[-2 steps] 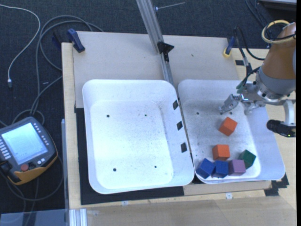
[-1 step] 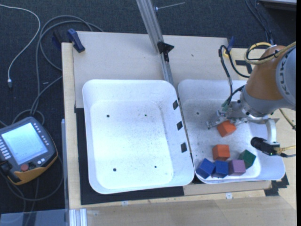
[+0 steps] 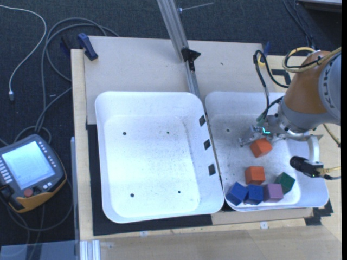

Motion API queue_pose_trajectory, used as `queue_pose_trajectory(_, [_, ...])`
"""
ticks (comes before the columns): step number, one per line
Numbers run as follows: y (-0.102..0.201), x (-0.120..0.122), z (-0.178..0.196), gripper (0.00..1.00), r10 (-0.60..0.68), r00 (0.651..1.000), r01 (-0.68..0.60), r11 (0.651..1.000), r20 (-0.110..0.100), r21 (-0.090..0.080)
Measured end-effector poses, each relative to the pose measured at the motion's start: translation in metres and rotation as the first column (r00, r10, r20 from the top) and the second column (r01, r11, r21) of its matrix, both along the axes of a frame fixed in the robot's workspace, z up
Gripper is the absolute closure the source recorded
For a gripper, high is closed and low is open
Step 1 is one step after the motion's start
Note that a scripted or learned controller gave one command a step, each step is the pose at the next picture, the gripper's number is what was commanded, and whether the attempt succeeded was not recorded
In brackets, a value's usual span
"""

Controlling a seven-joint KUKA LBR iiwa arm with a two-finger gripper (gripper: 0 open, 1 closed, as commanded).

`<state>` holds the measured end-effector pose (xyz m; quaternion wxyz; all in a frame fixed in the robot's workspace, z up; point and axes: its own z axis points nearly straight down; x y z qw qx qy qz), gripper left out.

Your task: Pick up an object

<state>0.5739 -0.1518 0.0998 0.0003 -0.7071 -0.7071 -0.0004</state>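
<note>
Speckled white right bin (image 3: 227, 118) — an orange cube (image 3: 261, 147) is held tilted in the tool (image 3: 259, 140), reached from the right.

The gripper (image 3: 259, 138) hangs over an orange block (image 3: 261, 147) in the right bin (image 3: 227, 112).

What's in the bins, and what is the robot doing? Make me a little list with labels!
left bin: no blocks in it
right bin: six blocks
orange blocks: one at the gripper, one lower down
blue blocks: two, front edge
purple block: right of the blue ones
green block: beside the purple one
gripper: over the right bin, right at the upper orange block
holding it: can't tell
</note>
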Motion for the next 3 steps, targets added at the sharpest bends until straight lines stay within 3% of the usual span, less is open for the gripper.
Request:
queue_pose_trajectory(1, [0.000,0.001,0.011,1.00,0.001,1.000,-0.001,1.000,0.003,0.000])
queue_pose_trajectory(2, [0.099,-0.025,0.104,1.00,0.009,1.000,-0.009,1.000,0.006,0.002])
queue_pose_trajectory(3, [0.163,0.074,0.102,1.00,0.007,1.000,-0.007,1.000,0.005,0.002])
